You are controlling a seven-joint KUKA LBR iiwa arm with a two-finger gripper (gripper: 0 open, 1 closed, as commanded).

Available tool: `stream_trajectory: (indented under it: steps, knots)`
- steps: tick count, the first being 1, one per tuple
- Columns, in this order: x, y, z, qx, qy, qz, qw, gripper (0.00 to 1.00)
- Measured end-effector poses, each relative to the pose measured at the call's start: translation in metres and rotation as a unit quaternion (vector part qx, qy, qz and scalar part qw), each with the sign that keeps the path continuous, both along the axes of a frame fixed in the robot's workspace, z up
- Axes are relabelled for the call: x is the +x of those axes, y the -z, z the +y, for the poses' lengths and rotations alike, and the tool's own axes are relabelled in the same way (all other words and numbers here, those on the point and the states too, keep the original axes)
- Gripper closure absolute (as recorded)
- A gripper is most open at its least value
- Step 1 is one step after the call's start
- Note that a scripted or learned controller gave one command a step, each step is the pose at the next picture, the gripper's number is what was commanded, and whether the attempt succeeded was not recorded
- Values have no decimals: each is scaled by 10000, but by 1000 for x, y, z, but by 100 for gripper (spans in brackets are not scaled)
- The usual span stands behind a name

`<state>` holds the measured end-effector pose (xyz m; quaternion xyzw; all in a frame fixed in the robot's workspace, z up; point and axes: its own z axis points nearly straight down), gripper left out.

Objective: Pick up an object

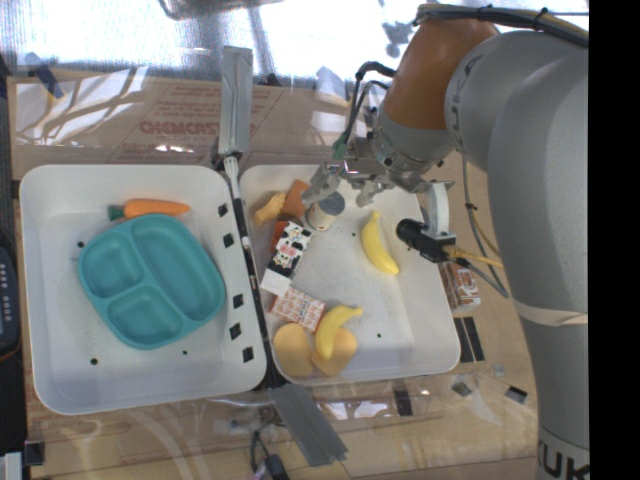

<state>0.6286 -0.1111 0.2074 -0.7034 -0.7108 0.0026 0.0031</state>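
Cardboard and tape cover the worktop (150, 118) under two white bins. Left bin (50, 368) carries a teal divided plate (150, 280) with a carrot (155, 208) touching its top edge, well away from the arm's reach for now. Right bin (425, 318) is crowded: a banana (378, 244) lying alone near the middle, a cow-print carton (287, 251), a patterned box (300, 311), another banana (335, 328) resting on round yellow pieces. The gripper (325, 203) hangs low over the cluttered upper-left corner, beside an orange-brown item (296, 198); whether it is spread or closed I cannot tell, and nothing seems held.
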Motion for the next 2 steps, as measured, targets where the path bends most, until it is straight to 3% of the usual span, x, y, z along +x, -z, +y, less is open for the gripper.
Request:
stream_trajectory:
  steps: [1,2]
  knots:
    - [8,57,-70,6,-421,22,9991,0]
    - [-11,118,-100,-12,-365,-28,9993,0]
